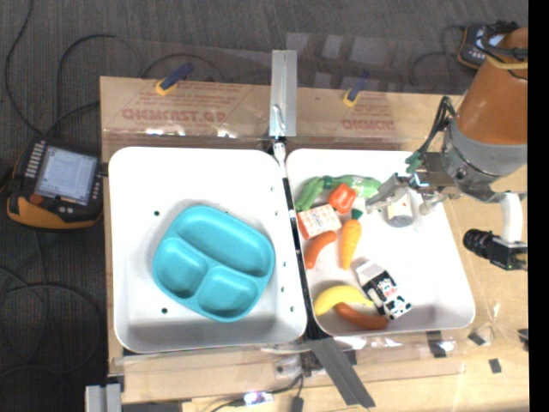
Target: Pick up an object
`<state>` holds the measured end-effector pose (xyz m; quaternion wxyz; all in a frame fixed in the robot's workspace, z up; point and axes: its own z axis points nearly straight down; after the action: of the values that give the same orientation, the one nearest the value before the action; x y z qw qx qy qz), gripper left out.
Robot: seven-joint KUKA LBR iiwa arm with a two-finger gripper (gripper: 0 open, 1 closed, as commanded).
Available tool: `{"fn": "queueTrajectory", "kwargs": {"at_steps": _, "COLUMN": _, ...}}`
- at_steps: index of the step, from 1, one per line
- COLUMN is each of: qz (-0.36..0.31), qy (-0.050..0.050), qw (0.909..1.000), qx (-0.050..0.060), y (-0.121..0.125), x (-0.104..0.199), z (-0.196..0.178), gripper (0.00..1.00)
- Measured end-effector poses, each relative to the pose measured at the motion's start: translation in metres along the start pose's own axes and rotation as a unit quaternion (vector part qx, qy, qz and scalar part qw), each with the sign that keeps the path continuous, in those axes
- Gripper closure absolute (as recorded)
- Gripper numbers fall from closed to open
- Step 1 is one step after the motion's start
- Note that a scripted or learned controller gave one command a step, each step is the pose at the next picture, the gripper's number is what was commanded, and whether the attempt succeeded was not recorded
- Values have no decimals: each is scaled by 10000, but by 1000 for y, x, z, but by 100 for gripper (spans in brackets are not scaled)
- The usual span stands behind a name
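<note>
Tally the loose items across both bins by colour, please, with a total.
Blue: 1, the divided plate in the left bin.
Green: 1, vegetable.
Orange/red: 5, pepper, carton, carrot, sausage, sausage.
Yellow: 1, banana.
Black-and-white: 1, carton.
Total: 9.

Bright, even overhead light, white bins (197, 166) close to washed out, glare on the clear plastic sheet (214, 114) at the surface's far edge, soft short shadows under the toy food, dim carpet around, slight overall softness, arm's orange band (502, 101) mildly blurred
</note>
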<state>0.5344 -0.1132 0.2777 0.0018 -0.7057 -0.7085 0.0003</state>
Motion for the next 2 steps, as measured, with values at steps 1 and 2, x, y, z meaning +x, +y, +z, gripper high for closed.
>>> {"fn": "queueTrajectory", "kwargs": {"at_steps": 1, "qz": -759, "qy": 0, "qw": 9971, "qx": -2, "y": 33, "x": 5, "z": 110, "gripper": 0}}
{"fn": "queueTrajectory", "kwargs": {"at_steps": 2, "qz": -767, "qy": -24, "qw": 9970, "qx": -67, "y": 48, "x": -34, "z": 188, "gripper": 0}}
